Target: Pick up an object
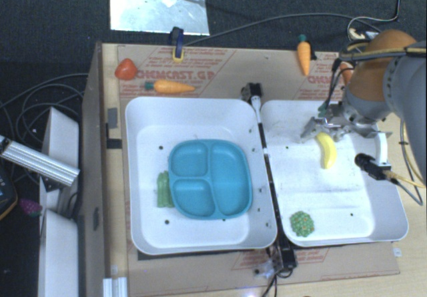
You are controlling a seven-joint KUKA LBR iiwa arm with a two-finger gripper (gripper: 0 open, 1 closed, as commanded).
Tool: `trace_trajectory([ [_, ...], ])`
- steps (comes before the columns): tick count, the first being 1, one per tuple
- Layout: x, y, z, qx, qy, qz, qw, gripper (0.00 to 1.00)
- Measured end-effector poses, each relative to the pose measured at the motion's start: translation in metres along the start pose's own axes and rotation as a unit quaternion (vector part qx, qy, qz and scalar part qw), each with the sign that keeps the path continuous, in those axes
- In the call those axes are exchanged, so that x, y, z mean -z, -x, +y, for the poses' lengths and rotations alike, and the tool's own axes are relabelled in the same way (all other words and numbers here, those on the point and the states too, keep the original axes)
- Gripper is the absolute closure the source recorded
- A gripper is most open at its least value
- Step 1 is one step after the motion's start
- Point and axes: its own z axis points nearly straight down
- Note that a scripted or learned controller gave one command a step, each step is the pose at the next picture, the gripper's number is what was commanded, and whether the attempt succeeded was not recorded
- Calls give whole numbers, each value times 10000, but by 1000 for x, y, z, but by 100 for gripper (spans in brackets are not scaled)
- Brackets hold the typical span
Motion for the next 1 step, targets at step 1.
trace_trajectory([
  [1,11,0,1,8,19,-2,10000,100],
])
